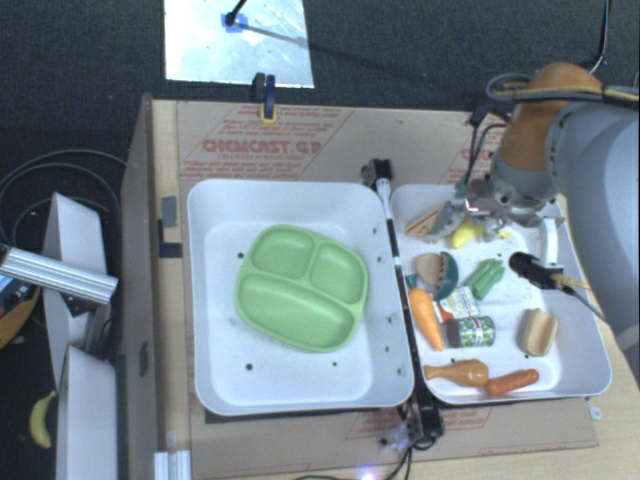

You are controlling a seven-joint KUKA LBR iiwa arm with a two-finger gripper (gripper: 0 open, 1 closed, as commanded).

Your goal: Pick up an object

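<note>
Brown cardboard bench: gripper, claw state unreadable, hovers over a small yellow plastic toy, seemingly targeting it.

arm cut off at rt edge, pincer fingertips unclear

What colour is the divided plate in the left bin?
Light green, seen clearly in the camera view: the divided plate lies in the left bin.

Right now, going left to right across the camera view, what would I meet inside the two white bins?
Green divided plastic tray → orange toy carrot → small dark can with a green label → tan bread-roll-shaped toy
</note>
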